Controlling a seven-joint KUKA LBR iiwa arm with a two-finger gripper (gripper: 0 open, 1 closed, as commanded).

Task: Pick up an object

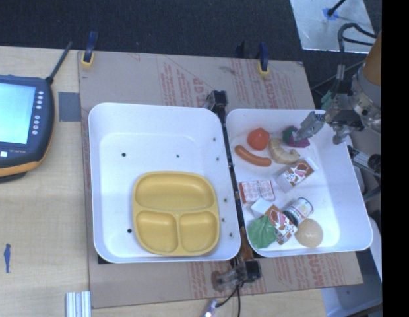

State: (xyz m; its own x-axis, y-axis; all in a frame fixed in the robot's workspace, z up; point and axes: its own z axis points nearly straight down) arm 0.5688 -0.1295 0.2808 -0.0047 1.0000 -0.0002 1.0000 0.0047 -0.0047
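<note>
The right bin (346,177) holds several small items: a red tomato (258,138), a sausage (252,156), a beige curved piece (283,152), a purple item (298,136), small food packets (295,174), a dark can (299,210), a green leaf (261,232) and a beige ball (309,232). My gripper (328,127) hangs over the bin's far right corner, just right of the purple item. It is open, and bare white bin floor shows between its fingers.
The left bin (112,144) holds a yellow divided tray (175,212) at its front. A tablet-like pendant (20,124) lies on the bench at the far left. Clamps (262,55) pin the cardboard sheet at the back.
</note>
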